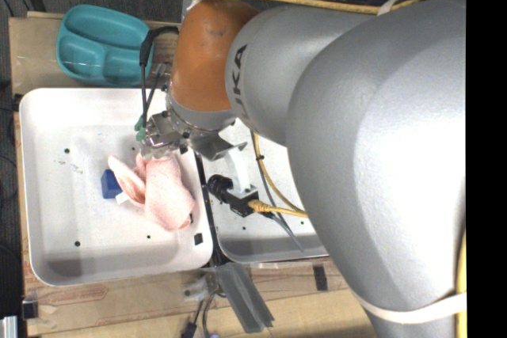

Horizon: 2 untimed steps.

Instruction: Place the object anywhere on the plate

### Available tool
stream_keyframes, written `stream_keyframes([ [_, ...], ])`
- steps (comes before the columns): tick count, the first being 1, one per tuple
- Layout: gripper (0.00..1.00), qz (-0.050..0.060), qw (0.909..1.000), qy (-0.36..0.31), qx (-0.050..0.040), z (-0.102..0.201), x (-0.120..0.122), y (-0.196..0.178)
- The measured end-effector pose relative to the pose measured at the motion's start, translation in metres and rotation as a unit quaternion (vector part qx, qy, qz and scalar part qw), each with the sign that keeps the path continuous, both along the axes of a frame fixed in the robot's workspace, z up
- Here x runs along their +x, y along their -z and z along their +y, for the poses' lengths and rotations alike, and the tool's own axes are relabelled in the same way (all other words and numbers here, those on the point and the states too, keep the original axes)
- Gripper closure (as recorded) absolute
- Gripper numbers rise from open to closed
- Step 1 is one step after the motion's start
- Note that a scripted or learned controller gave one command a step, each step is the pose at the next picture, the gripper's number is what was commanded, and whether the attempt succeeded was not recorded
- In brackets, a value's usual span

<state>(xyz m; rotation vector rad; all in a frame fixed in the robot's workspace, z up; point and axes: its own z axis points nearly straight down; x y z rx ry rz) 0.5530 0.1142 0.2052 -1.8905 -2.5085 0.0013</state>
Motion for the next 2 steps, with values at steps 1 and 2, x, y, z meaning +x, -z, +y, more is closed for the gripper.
stream_keyframes([
  [1,1.00,0.002,0.9958,0.091,-0.0002,0.040,-0.018,0.038],
  [2,1.00,-0.001,0.9968,-0.079,0.0001,0.045,-0.048,-0.020],
])
